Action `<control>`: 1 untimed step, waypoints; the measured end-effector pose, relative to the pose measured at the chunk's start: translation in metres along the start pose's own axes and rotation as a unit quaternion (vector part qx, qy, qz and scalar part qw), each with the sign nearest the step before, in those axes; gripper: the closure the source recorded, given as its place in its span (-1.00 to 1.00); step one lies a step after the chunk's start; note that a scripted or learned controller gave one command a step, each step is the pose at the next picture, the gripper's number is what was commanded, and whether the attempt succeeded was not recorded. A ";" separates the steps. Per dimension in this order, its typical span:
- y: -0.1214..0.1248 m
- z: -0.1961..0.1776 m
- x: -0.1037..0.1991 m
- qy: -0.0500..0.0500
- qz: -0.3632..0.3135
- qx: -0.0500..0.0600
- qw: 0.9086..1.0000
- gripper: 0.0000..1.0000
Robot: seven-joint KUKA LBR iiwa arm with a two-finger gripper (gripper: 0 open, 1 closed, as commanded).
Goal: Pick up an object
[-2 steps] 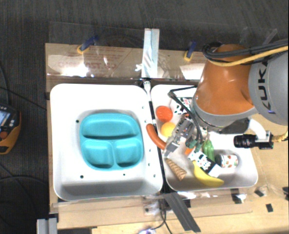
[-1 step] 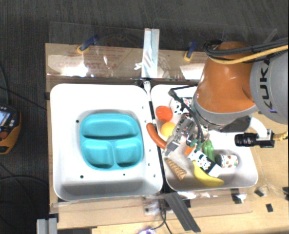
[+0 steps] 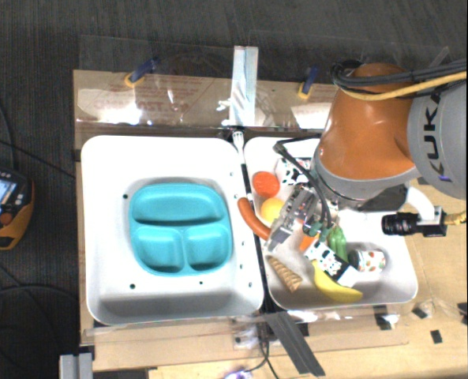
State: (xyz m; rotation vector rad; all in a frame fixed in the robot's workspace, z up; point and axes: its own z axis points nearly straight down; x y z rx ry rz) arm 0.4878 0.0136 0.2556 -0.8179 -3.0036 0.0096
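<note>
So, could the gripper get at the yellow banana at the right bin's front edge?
Probably yes: the yellow banana lies uncovered just in front of the gripper, though a black-and-white toy crowds its upper side.

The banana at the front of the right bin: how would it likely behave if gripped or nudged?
The banana looks like smooth toy plastic, so probably light, stiff and a bit slippery. Its curved shape may make it pivot when pushed. A black-and-white toy overlaps it and could shift too.

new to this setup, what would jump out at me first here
The arm's big orange band looms over the right bin, its gripper down among a jumble of toy food, a yellow banana nearest the front. The left bin holds a turquoise divided tray.
</note>
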 end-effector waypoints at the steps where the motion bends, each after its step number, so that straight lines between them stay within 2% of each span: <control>1: 0.028 -0.020 -0.069 -0.013 -0.077 -0.004 0.997 1.00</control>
